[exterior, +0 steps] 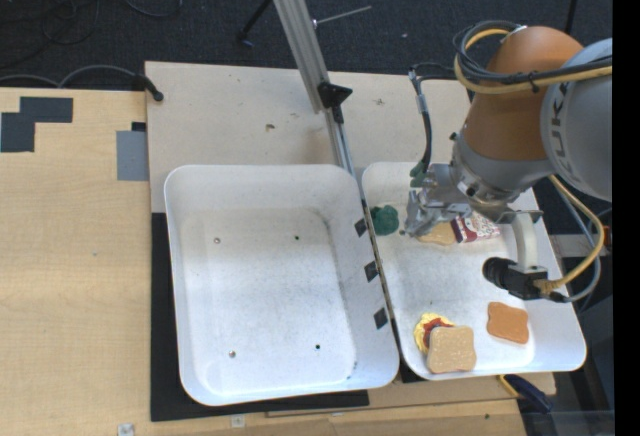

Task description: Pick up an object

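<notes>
The gripper (428, 209) is down in the right bin (560, 349), its tip over a small pale object with a red-and-white part (455, 230) — whether it has closed on anything I cannot tell from this slant. Nothing looks lifted yet, so the pick seems unfinished. That flat, packet-like item lies near the bin's far end, with a green piece (384, 218), a sandwich toy (447, 344) and an orange slab (508, 323) nearby.

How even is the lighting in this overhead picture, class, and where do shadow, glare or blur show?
Camera view: soft, even light with no harsh glare; the left bin looks bright but keeps its speckles; faint shadow falls beneath the gripper onto the right bin; the toast slice is fairly sharp; floor behind stays dark.
</notes>
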You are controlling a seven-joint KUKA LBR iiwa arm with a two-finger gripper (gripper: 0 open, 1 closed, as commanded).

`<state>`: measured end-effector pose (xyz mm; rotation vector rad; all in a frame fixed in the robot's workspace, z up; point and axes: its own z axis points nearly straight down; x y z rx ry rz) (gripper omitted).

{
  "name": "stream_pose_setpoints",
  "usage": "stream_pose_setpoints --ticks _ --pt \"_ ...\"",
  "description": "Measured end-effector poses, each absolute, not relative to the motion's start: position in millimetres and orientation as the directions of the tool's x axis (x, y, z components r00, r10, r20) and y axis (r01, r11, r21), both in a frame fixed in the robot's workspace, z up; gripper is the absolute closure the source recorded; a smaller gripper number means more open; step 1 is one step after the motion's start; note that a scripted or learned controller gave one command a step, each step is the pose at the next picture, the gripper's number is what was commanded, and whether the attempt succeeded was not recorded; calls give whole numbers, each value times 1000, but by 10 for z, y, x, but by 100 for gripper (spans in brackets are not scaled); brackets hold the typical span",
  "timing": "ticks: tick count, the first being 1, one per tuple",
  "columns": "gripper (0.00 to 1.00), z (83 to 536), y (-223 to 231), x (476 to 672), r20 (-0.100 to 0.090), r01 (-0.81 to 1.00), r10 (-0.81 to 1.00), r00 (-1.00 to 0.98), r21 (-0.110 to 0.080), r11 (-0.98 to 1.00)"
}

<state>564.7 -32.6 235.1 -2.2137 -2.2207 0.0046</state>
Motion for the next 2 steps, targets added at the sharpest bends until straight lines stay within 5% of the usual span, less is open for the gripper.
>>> stream_pose_setpoints --ticks 2 --pt "100 2191 822 5790 2 1000 1000 -5 -4 5"
